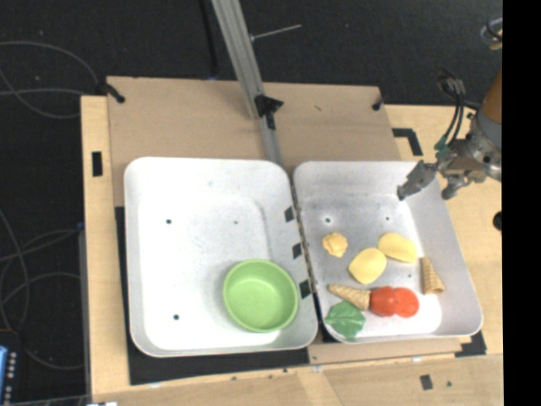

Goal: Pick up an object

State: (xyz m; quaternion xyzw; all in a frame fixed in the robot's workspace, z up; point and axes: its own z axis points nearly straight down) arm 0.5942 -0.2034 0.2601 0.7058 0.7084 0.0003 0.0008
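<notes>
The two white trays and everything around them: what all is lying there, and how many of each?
Bins: 2, white, side by side on the bench, left, right.
Bowl: 1, green, left bin, near corner.
Yellow toy foods: 3, right bin centre, small, middle, right.
Tomato: 1, red, right bin front.
Cones: 2, tan, one beside the tomato, one by the right wall.
Green toy: 1, front left corner.
Gripper: 1, grey, above right bin's far right edge, open, holding nothing.

gripper (433, 184) hangs at the right, fingers spread, holding nothing.
</notes>
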